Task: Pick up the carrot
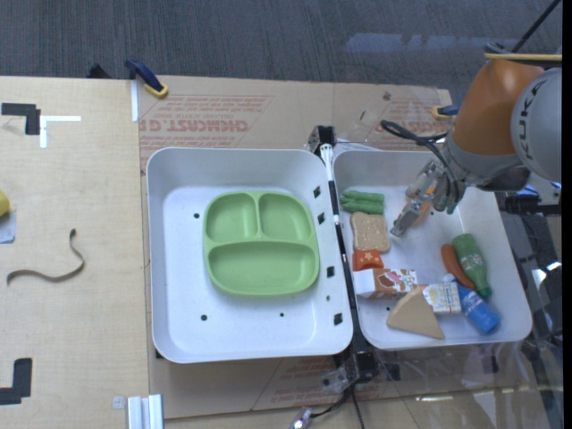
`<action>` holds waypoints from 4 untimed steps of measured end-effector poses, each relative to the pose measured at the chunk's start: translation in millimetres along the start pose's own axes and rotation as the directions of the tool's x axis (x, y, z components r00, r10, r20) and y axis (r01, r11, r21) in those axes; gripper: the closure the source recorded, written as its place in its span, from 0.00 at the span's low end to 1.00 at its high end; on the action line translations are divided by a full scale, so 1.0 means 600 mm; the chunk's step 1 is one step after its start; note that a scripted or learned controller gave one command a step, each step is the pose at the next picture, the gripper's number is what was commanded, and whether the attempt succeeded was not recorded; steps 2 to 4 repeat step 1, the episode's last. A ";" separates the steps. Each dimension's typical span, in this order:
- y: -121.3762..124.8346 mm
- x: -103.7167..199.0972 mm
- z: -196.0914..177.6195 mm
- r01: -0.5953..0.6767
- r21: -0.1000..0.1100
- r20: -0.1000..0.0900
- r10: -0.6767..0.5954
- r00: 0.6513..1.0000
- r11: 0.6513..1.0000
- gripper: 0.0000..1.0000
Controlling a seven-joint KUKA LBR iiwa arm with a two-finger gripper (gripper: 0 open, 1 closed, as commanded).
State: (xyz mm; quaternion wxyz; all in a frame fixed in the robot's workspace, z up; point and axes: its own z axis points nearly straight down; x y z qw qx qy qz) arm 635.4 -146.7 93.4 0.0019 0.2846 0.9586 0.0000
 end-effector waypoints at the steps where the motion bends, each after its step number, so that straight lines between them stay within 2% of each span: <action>1: 0.001 -0.003 -0.018 0.003 0.000 0.006 -0.003 1.000 1.000 1.00; 4: 0.001 -0.003 -0.018 0.003 0.000 0.006 -0.003 1.000 1.000 1.00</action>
